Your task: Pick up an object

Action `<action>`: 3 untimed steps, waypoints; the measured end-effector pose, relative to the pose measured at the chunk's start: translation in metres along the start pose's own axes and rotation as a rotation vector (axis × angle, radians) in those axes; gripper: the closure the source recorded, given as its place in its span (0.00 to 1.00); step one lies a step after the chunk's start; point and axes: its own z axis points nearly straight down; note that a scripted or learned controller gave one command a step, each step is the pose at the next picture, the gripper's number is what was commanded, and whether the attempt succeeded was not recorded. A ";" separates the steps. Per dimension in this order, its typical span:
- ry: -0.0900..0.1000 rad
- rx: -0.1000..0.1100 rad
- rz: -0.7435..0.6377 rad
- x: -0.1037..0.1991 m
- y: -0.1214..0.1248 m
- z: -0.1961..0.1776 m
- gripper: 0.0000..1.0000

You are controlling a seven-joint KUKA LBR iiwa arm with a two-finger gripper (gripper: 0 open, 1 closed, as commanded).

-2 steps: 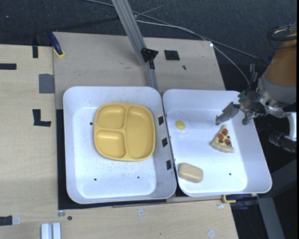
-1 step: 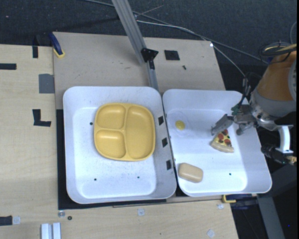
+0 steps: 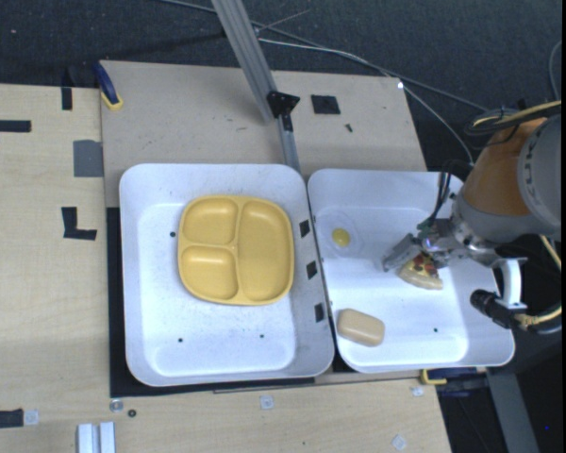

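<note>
Gripper (image 3: 417, 253) over a wedge-shaped, perhaps plastic pizza slice (image 3: 422, 272); whether it grips, I cannot tell.

Even overhead light, bright w/ mild glare on white bins (image 3: 141, 253), soft shadows, low-res, slightly blurry, dim dark edges

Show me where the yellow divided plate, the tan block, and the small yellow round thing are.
yellow divided plate (image 3: 236, 250): camera view, on the ridge where its compartments meet.
tan block (image 3: 360, 327): camera view, on its top face.
small yellow round thing (image 3: 341, 238): camera view, on its middle.
</note>
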 end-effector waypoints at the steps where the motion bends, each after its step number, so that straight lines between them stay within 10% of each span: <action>1: -0.003 -0.005 0.001 -0.002 0.003 0.005 0.00; 2: -0.005 -0.015 0.000 -0.002 0.006 -0.008 1.00; 3: 0.004 0.000 0.001 -0.002 -0.004 -0.062 1.00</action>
